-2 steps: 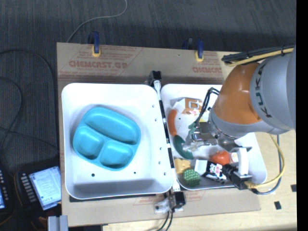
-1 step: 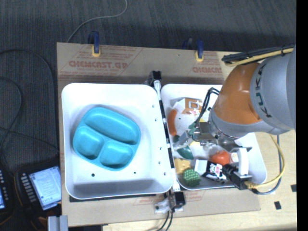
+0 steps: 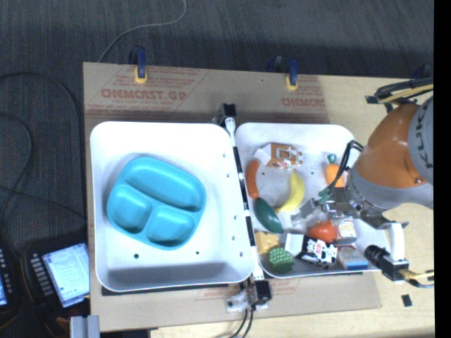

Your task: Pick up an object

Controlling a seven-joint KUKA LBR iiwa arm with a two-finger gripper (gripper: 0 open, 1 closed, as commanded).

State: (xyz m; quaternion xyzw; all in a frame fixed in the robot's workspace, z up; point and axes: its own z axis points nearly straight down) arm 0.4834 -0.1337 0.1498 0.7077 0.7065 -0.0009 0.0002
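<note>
The things to pick lie together in the right bin. A yellow banana lies near the middle of this bin, and a dark green oval piece lies just beside it on the left. Along the left wall there is a long orange piece. Behind the banana sits a white item with an orange print. At the front of the bin I see a round green object with a bumpy skin, a yellow-brown piece just behind it, and a black and white item. A red-orange round object lies right of the middle, touching the area of the tool. A small orange carrot-like piece lies near the right wall.

The tool hangs low over the right part of this bin, under the grey and orange arm that comes from the right. It is too blurred and crowded by objects, so I cannot tell if it is wide, narrow or holding something.

The left bin holds a blue tray with three compartments. Both bins stand on the table.
</note>
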